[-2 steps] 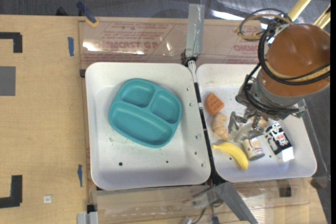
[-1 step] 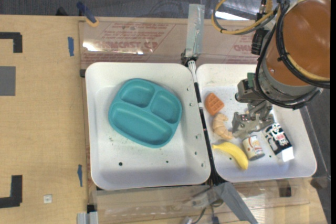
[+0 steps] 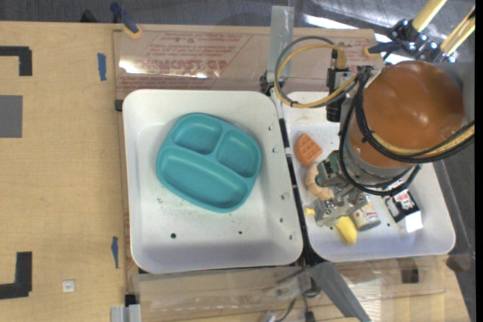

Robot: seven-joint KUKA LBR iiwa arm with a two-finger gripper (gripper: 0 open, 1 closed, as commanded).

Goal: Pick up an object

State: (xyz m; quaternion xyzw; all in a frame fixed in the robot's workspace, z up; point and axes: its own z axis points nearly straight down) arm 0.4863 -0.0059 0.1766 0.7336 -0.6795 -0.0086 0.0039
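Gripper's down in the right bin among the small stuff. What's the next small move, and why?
Probably close and lift slightly to test the grasp. The gripper sits low in the right bin, right at the yellow piece and clutter, but the arm hides its tips, so no hold is confirmed.

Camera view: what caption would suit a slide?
Arm's gripper low in the right bin among small objects; teal divided plate in the left bin.

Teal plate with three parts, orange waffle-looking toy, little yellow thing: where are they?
Teal plastic divided plate (image 3: 209, 162): camera view, on its middle ridge, in the left bin.
Orange waffle-patterned toy (image 3: 308, 149): camera view, its centre, in the right bin.
Small yellow object (image 3: 346, 231): camera view, its middle.
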